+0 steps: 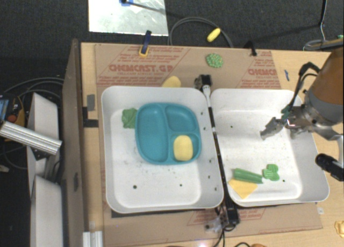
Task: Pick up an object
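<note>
My gripper [273,127] hangs over the right bin [236,106], near its middle right, and nothing is seen in it. Below it, near the bin's front edge, lie a long green vegetable [246,176], a small green broccoli-like piece [272,172] and a yellow wedge [243,188]. The left bin [115,186] holds a blue divided plate [156,133] with a yellow lump [183,147] in its front right compartment. A green leaf piece [129,117] lies against the plate's left rim.
The grey arm [328,92] comes in from the right over the bin's right rim. Behind the bins, on the cardboard [134,68], sit a yellow piece [172,82] and a green round piece [214,60]. A black clamp [203,83] sits where the bins meet.
</note>
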Robot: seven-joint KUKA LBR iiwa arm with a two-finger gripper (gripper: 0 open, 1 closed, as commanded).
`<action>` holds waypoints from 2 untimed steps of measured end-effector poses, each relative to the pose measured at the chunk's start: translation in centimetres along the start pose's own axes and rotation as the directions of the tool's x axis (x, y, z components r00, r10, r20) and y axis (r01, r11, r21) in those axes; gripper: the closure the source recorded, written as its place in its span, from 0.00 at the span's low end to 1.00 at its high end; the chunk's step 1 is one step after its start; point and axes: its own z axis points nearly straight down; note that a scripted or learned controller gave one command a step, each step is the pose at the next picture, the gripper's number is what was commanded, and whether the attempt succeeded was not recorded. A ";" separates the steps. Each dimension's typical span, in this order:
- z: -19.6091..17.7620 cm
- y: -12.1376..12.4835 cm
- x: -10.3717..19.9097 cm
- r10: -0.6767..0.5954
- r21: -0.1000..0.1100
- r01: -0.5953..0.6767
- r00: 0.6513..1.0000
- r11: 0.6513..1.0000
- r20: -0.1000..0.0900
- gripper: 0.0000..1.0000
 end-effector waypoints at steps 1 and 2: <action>-5.6 3.1 -6.2 0.004 -0.009 -0.004 1.000 1.000 0.005 0.00; 4.9 4.3 -1.5 -0.005 0.007 0.005 1.000 1.000 -0.004 0.00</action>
